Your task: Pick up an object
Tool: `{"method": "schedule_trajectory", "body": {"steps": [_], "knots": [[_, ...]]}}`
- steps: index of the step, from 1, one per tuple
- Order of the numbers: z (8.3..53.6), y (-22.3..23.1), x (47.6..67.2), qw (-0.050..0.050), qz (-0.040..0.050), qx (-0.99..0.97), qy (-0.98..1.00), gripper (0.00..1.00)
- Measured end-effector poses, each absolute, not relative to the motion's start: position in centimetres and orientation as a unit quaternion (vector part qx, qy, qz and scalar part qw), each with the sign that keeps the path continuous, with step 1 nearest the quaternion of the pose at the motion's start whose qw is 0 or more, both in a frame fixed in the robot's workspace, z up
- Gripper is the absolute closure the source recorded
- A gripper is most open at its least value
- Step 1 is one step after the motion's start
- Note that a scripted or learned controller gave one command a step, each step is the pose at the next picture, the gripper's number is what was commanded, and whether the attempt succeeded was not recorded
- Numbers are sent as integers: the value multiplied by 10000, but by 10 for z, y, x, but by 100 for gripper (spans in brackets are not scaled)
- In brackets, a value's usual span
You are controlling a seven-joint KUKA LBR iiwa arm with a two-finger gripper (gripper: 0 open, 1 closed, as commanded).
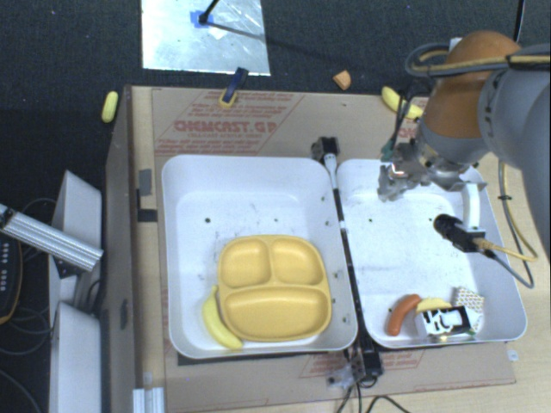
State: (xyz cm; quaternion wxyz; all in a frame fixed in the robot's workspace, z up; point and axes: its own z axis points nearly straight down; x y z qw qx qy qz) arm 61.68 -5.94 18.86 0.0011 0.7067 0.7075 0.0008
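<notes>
Reaching in from the right, the grey KUKA arm with its orange band (469, 54) hangs over the far end of the right shallow white plastic bin (379, 256), its two-finger gripper (394, 179) poised just above the bin's far-left corner; whether the tool is spread or pressed together cannot be told from this angle, and nothing is seen between its tips. Both bins rest on a brown cardboard sheet printed with red lettering (224, 114), which covers the bench. The left shallow white plastic bin (194, 188) carries a yellow three-compartment plastic plate (274, 286) at its near end, with a yellow plastic banana (218, 321) tucked against the plate's near-left edge. In the right bin, well apart from the gripper, the objects for picking sit clustered in the near-right corner: a small orange-red plastic sausage (401, 312) lying at a slant, and just to its right a black-and-white patterned box (448, 321) with a yellow piece touching its far side. A black cylindrical part (454, 231) juts over the bin's right half. Beyond the cardboard, on the dark carpet, lie a silvery foil sheet (207, 24), a small yellow object (109, 106) at far left and a small orange block (343, 79).
</notes>
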Motion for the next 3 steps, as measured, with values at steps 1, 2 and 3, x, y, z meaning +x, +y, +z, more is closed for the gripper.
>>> {"method": "schedule_trajectory", "body": {"steps": [1, 2, 3], "knots": [[185, -59, 612, 11, 5, 7069, 7074, 100], [185, -48, 614, 8, 8, 7057, 7085, 100], [203, -59, 608, 10, 8, 7065, 7077, 100]]}}
